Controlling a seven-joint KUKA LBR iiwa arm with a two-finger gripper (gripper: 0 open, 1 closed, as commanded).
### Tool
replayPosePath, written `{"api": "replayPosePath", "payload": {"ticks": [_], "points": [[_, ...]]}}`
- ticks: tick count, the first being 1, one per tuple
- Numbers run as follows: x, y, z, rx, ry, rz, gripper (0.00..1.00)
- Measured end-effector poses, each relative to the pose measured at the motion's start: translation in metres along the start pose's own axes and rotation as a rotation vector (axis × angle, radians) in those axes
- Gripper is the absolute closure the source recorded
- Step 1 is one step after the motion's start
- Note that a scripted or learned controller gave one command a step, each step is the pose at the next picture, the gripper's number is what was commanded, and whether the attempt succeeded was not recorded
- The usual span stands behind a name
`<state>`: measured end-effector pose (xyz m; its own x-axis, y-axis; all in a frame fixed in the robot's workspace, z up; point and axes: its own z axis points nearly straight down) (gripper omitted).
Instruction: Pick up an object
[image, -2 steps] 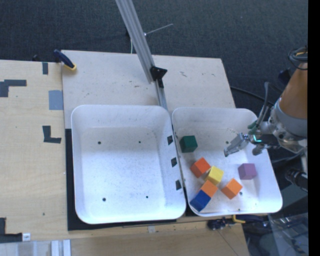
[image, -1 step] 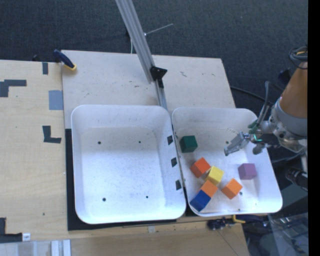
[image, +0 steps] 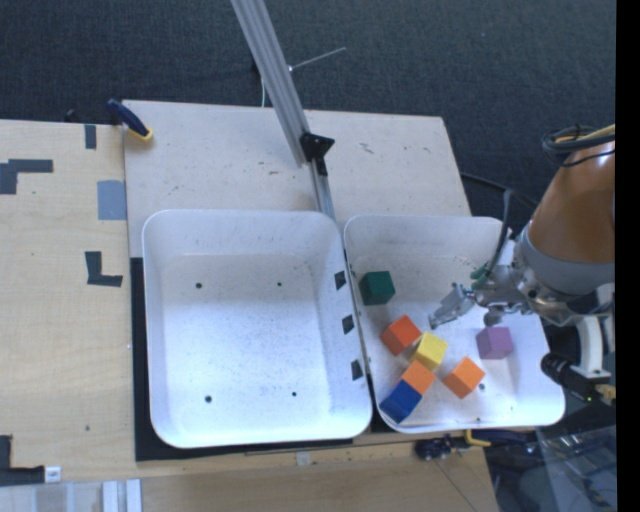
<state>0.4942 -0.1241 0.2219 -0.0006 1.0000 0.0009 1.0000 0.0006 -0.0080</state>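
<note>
Several small cubes lie in the right bin (image: 420, 235): a green cube (image: 377, 287) near the divider, an orange cube (image: 401, 333), a yellow cube (image: 431, 350), a smaller orange cube (image: 419, 377), a blue cube (image: 401, 400), another orange cube (image: 463, 377) and a purple cube (image: 494, 342). My gripper (image: 466, 314) hangs over the middle of this bin, between the yellow and purple cubes and slightly behind them. Its fingers are spread open and nothing sits between them. One fingertip (image: 441, 317) points toward the orange and yellow cubes.
The left bin (image: 160, 300) sits beside the right one, joined by a raised divider with black clips (image: 349, 322). A slanted metal bar (image: 285, 90) crosses the bench behind the bins. The arm's orange band (image: 580, 215) fills the right side.
</note>
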Motion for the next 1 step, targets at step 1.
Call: {"api": "replayPosePath", "payload": {"ticks": [1], "points": [[-0.0064, 0.0057, 0.0508, -0.001, 0.0, 0.0, 0.0]]}}
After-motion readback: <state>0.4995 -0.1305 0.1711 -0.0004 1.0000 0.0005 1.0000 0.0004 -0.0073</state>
